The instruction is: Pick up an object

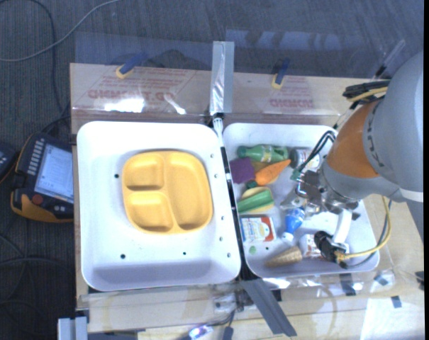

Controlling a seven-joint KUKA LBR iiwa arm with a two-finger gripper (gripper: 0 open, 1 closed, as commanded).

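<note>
Two shallow white bins sit side by side on the counter [86, 76], the left bin [101, 261] bearing a yellow divided tray [168, 190] near its middle. The right bin [370, 261] holds a clutter of toy food. The grey arm [405, 133], with its orange band [352, 151], reaches in from the right and hangs low over the right bin's middle. Its claw [306, 204] is down among the objects, just above a small blue-and-white item [293, 222]; how wide it stands cannot be told. Along the bin's top lies a green bottle [264, 152], with an orange carrot [272, 172] and a purple piece [242, 169] just below it. A green vegetable [255, 200] lies beneath those, then a white packet with red print [257, 229], and a tan cone [283, 257] near the bin's lower edge.
</note>
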